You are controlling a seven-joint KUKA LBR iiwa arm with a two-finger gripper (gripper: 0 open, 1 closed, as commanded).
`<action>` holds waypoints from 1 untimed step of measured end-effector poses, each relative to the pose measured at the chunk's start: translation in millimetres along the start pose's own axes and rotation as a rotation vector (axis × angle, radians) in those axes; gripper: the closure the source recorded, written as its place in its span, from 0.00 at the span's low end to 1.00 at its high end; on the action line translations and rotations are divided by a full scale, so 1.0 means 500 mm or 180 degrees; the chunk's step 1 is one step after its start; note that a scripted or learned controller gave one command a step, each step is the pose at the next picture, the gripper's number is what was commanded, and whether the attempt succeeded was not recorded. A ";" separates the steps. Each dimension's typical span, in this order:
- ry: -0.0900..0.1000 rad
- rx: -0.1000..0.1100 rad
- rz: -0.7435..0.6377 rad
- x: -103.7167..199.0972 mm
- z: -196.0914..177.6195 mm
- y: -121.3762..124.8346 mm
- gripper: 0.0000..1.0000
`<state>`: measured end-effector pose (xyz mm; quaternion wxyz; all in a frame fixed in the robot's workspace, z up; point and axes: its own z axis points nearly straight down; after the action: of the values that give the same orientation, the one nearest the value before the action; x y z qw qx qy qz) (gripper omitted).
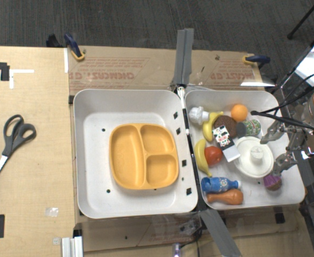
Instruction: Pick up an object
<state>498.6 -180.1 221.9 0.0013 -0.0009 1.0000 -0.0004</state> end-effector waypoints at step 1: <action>-0.0006 -0.0001 0.0084 -0.059 0.258 0.084 0.00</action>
<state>528.6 -137.9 92.8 0.0023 0.0122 0.9999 -0.0002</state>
